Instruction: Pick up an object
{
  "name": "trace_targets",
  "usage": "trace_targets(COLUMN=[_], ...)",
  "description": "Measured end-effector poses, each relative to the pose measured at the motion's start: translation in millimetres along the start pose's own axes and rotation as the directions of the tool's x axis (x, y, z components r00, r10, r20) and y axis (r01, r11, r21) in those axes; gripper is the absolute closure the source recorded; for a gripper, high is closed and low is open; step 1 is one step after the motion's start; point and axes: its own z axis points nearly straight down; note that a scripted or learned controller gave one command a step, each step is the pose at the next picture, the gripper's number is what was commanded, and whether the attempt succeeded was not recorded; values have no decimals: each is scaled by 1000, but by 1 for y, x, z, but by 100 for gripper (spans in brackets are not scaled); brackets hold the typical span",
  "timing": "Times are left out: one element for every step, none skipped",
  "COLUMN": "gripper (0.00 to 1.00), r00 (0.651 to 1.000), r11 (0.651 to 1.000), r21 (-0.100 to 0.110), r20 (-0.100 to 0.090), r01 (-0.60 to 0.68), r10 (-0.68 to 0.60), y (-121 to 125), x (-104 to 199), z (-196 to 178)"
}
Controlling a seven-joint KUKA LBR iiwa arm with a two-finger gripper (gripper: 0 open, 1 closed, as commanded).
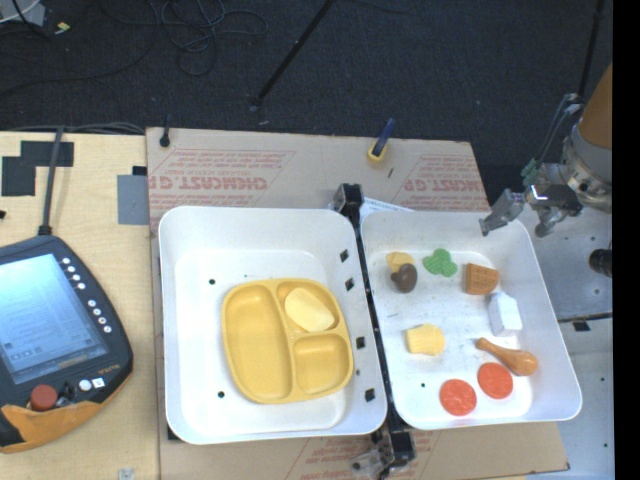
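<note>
Two red discs (476, 389) lie lowest in the right bin (556, 368) — pincer (520, 213) (spread, nothing between its fingers) above the far rim.

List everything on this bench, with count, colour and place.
Shallow white bins: 2, side by side; left, right.
Yellow three-compartment plastic tray: 1, in left bin.
Pale yellow oval piece: 1, in the tray's upper right compartment.
Brown and tan toy: 1, right bin, upper left.
Green leafy toy: 1, beside it.
Orange-brown wedge: 1, upper right.
White block: 1, right side.
Yellow cheese-like wedge: 1, centre.
Tan drumstick-shaped toy: 1, lower right.
Red discs: 2, bottom.
Grey handheld control pendant: 1, left of the bins.
Gripper: 1, grey, above right bin's upper right corner.
</note>
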Motion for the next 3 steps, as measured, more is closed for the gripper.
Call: trace_targets(gripper=[0,0,0], r00=[1000,1000,1000], r11=[1000,1000,1000], r21=[11,6,1], r20=[-6,-2,1], r01=[7,1,-2], r10=[-7,-1,2], y=[-10,-10,22], x=[105,110,62], z=[95,166,161])
